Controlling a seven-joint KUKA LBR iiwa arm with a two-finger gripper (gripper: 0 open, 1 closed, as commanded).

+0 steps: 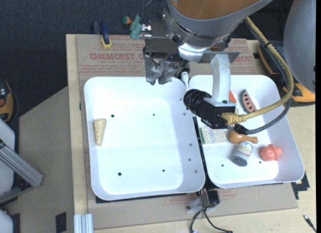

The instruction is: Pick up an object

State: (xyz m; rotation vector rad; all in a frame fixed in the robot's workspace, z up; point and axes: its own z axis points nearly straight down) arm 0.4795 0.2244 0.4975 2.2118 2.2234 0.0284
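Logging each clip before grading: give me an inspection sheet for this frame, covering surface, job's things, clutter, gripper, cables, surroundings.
Surface: two white bins, left bin and right bin, on a board.
Job's things: cone in the left bin; bottle, pink lump, melon slice and orange piece in the right bin.
Clutter: speckled card in the right bin.
Gripper: gripper above the left bin's far edge; nothing seen between its fingers.
Cables: yellow hose over the right bin.
Surroundings: dark carpet; clamp at the board's far edge.
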